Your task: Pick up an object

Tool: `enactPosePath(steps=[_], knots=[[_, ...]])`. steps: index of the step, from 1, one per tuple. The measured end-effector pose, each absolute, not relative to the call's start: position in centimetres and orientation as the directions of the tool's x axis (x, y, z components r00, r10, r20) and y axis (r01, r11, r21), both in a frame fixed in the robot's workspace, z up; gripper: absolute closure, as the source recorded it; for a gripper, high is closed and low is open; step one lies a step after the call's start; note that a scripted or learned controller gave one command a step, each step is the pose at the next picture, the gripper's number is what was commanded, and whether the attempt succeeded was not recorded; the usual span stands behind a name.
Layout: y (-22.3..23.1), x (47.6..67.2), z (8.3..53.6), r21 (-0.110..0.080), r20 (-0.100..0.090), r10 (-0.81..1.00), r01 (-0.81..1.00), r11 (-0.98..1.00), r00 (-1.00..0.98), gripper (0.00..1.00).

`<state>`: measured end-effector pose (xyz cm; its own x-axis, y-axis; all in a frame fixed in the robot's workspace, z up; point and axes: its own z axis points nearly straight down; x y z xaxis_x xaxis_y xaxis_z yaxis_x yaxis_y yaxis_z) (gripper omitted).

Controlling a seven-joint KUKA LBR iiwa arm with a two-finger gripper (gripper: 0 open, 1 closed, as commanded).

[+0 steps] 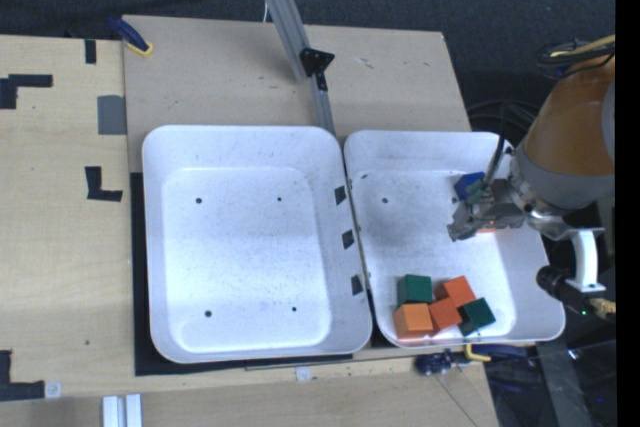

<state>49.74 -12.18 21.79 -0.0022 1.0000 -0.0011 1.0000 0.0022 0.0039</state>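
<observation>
Camera view: hand (pixel 470 220) low in right bin (pixel 420 150), grip state unclear, partly covering blue object (pixel 469 185).

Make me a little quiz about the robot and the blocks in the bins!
1. True or false: the blocks lie in the left bin.
2. Which colours are the clustered blocks? A) orange and green B) yellow and pink C) black and white
3. Fill in: the gripper hangs over the ____ bin, beside a blue thing.

Key: 1 false, they lie in the right bin; 2 A; 3 right.
</observation>
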Motion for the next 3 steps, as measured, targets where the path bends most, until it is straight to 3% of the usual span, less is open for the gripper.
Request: enactPosePath(steps=[3], knots=[[3.1,54.1,21.9,-0.002,0.001,1.000,1.000,0.007,-0.007,1.00]])
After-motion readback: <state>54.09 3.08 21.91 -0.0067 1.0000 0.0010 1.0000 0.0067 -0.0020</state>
